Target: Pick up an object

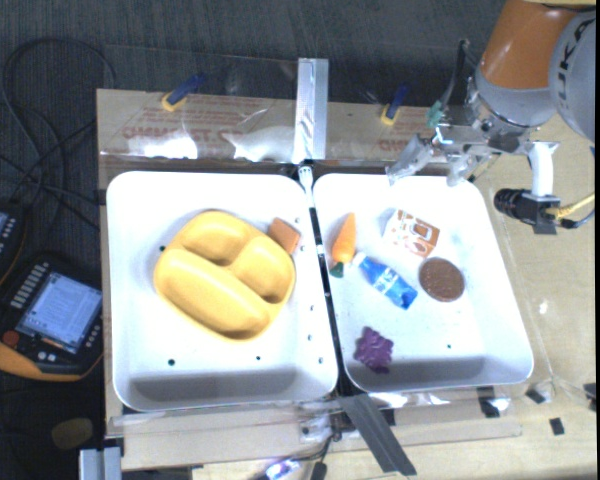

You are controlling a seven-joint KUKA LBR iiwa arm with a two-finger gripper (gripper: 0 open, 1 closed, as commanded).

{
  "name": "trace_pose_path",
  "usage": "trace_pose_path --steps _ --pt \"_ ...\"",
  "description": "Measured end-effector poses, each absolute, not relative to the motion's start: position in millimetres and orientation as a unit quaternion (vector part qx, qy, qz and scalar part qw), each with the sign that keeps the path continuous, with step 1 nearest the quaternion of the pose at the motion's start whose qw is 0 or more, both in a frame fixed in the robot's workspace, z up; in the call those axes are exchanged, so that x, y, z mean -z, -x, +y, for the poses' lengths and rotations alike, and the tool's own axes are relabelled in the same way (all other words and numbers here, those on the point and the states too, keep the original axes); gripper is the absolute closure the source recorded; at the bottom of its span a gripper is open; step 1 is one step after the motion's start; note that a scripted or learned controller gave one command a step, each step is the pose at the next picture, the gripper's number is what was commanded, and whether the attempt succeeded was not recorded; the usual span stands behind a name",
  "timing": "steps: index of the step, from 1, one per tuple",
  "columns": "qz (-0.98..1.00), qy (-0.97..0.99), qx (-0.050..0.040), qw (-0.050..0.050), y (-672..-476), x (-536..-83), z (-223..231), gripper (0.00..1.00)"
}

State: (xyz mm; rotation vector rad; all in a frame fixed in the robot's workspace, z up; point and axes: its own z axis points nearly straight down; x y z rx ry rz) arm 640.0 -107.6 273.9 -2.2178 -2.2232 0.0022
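Note:
The right bin (500,298) holds an orange carrot (344,236), a white and orange carton (412,232), a blue packet (388,281), a brown disc (442,279) and a purple grape bunch (374,348). In the left bin (140,348) lie a big yellow squash-like lump (225,273) and a small orange block (285,234). My gripper (435,163) hangs over the far rim of the right bin, above and behind the carton. Its fingers (408,160) are spread open with nothing between them.
A ridge (320,268) divides the two bins. Clamps and a metal post (311,108) stand along the back board. A camera unit (525,205) juts from the wrist over the right rim. Cables and pendants lie on the floor to the left.

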Motion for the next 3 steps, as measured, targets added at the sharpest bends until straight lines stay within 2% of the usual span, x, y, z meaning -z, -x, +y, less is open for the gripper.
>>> trace_pose_path --steps 1,2,3 --pt "-0.653 0.757 -0.0012 0.001 -666.3 -204.8 -76.8 0.00" --pt "-0.699 0.715 0.0080 -0.012 -661.1 -121.4 -100.8 0.00" --pt "-0.751 0.660 -0.0012 -0.001 -663.9 -184.1 -89.6 0.00"
